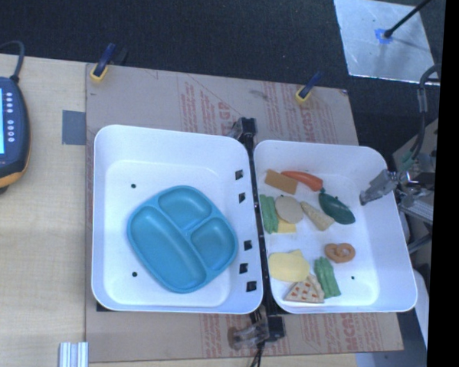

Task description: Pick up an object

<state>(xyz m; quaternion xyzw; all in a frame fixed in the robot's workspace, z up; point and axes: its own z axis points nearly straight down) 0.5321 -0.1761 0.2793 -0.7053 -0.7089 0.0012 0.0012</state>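
The right bin (377,290) holds several toy foods. Along its far side lie an orange block (279,181), a red pepper (303,177) and a dark green vegetable (337,210). A tan round piece (289,210), a pale wedge (316,216) and green beans (268,214) sit in the middle. Nearer the front are a brown pretzel (339,252), a yellow piece (288,266), a green stalk (328,276) and a pizza slice (304,290). My gripper (376,188) hangs over the bin's right edge, to the right of the dark green vegetable, with nothing seen in it.
The left bin (112,157) holds a blue divided plate (182,238). A black clip strip (247,218) joins the two bins. A handheld pendant (2,136) lies at the bench's far left. Clamps (103,63) pin the cardboard mat.
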